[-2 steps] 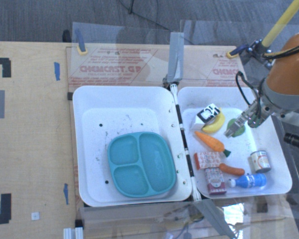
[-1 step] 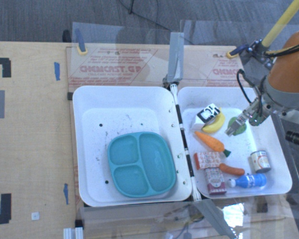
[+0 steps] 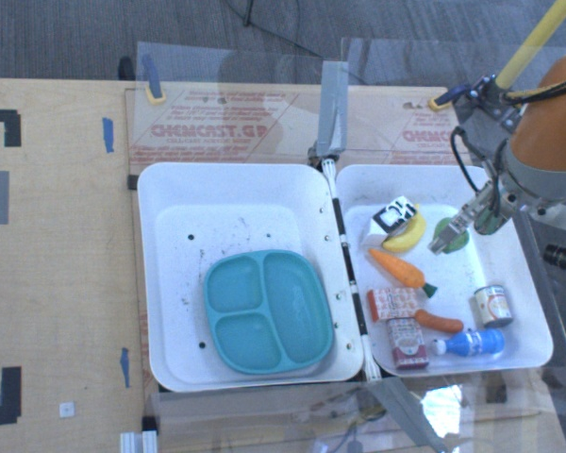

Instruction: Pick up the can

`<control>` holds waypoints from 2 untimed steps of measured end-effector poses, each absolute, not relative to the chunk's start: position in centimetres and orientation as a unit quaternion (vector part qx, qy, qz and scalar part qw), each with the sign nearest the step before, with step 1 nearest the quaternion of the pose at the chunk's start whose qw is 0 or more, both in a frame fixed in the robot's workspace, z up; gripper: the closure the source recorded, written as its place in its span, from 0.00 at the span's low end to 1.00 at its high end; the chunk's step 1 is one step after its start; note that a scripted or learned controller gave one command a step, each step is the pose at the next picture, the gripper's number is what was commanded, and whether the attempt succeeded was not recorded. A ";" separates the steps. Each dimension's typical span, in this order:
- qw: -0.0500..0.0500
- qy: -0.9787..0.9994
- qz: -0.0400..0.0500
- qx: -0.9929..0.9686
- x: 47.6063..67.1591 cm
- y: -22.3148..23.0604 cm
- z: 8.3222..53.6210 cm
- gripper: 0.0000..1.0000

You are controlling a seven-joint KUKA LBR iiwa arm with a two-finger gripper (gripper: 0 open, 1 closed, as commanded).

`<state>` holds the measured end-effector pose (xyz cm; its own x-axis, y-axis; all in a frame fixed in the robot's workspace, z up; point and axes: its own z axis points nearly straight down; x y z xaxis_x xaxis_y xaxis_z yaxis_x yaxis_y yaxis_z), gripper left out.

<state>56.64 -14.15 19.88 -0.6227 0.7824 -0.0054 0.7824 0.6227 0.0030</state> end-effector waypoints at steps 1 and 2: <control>-0.001 0.929 0.000 0.370 57.7 -15.6 16.1 1.00; 0.001 0.929 0.000 0.370 57.8 -15.5 17.0 1.00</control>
